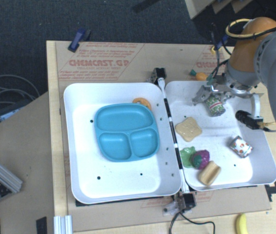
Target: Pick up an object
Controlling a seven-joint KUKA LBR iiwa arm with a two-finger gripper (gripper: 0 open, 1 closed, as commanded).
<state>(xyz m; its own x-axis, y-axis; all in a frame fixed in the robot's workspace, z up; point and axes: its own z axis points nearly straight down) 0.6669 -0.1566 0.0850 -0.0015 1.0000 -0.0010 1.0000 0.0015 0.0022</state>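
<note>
Claw (215, 100) sits low in the right bin (259, 172), right over a small speckled object (216, 106); whether it grips it I cannot tell. Toast (188, 128), grapes (200, 156), a cork-like roll (209, 173) and a wrapped piece (240, 146) lie spread, graspable. Plate (126, 131) fills the left bin (79, 145). Table (99, 62) print reads "CHEMCAST".

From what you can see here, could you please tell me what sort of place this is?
Probably a robotics lab test bench: two white bins on a protective board, a blue divided tray, toy food, and loose cables on dark carpet.
</note>
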